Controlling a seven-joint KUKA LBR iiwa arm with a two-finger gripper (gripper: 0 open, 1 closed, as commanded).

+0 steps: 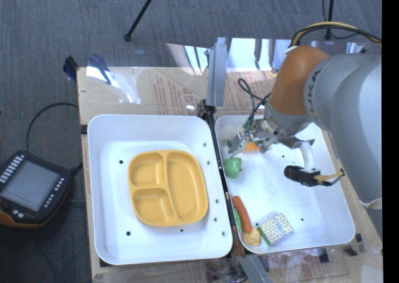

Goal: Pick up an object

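My gripper is down in the right bin, near its far left corner. A small orange object shows right at the gripper's tip, partly hidden by it; whether it is gripped is unclear. A green round fruit lies just below and left of the gripper, against the bin's left wall. Nearer the front of this bin are a reddish-orange carrot-like piece, a small yellow piece and a patterned white block.
The left bin holds a yellow divided plate. A black cylinder with a yellow cable sticks out from the wrist over the right bin. The divider between the bins runs close to the green fruit. A teach pendant lies on the floor at left.
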